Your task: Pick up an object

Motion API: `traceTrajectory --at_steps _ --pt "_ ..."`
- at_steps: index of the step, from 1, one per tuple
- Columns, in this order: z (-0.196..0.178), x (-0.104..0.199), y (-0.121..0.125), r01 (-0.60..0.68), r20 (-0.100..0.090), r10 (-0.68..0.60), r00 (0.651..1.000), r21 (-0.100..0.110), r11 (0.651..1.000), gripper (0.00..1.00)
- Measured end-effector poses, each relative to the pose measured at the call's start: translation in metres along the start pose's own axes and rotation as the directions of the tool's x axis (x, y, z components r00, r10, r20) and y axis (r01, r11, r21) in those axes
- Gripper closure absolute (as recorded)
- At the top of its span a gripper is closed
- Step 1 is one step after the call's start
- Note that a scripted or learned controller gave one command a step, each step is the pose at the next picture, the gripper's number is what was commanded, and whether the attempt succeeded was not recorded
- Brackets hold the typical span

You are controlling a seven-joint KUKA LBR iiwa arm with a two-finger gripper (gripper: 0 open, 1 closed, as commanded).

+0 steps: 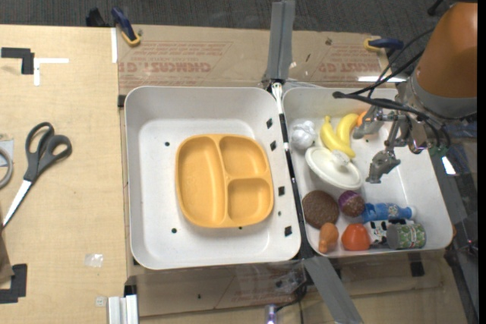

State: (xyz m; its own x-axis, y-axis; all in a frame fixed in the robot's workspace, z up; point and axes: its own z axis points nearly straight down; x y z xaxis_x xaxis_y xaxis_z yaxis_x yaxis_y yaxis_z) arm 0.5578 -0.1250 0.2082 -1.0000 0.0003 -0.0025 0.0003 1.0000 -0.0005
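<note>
My gripper hangs over the right bin, in its upper right part, open with nothing between its fingers. Just left of it lies a yellow banana beside a white dish and a small white round object. Along the bin's front are a brown round piece, a purple ball, an orange carrot-like piece, a red tomato, a blue toy and a green can.
The left bin holds a yellow divided plate. Scissors lie on the wooden bench at the far left. Blue clamps grip the cardboard behind the bins. Cables trail from the arm's wrist.
</note>
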Motion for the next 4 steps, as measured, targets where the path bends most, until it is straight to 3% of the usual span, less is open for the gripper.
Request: traceTrajectory --at_steps 1,2,3,4 --pt "0.113 -0.082 -0.019 0.108 0.006 -0.108 0.994 0.002 0.994 0.0" --pt "0.114 -0.094 0.03 -0.24 0.005 0.24 0.971 -0.001 0.971 0.0" --pt "0.103 -0.095 0.03 -0.237 0.01 0.237 0.971 0.0 0.972 1.0" --pt "-0.059 -0.094 0.003 -0.208 0.005 0.208 0.978 0.0 0.978 1.0"
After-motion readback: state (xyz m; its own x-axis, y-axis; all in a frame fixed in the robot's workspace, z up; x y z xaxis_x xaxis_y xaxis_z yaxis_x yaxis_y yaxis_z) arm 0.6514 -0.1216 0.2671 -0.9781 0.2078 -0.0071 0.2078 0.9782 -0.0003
